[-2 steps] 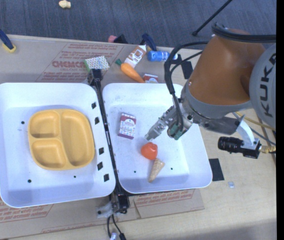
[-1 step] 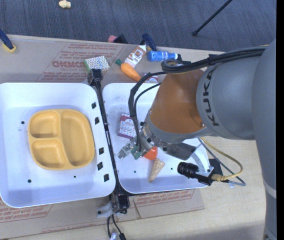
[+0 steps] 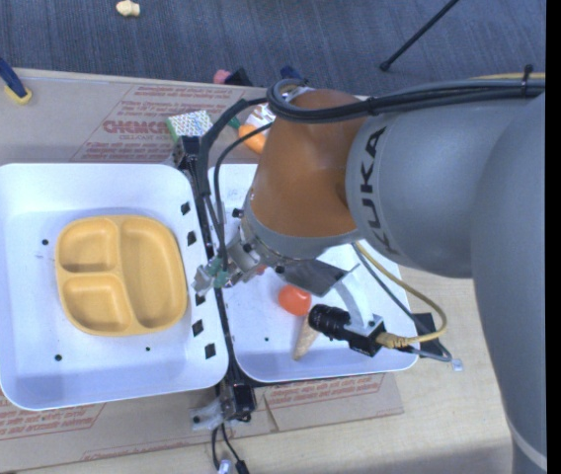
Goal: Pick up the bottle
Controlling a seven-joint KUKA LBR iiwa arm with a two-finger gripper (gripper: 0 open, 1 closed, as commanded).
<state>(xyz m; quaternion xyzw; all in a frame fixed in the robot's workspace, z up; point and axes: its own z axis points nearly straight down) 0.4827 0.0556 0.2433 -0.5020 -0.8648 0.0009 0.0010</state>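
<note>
Two white bins [image 3: 4, 265] on the bench, the left with a yellow tray [image 3: 120, 273]; "KUKA" down the grey arm [image 3: 429, 196], red print beginning "CHEM" on the cardboard [image 3: 142, 126] beneath. End effector [image 3: 223, 273] low at the bins' shared edge, mostly hidden, grip impossible to tell. Possible bottle [image 3: 295, 299], orange, in the right bin just beside the wrist, identity uncertain.

Brightness: even and moderate, with no dark corners.
Glare: the two shallow white plastic bins [image 3: 4, 265] looked nearly blown out; a soft sheen lay on the grey metal arm [image 3: 439, 186].
Shadows: faint and diffuse, under the arm.
Sharpness: soft and low in resolution; small items blurred.
</note>
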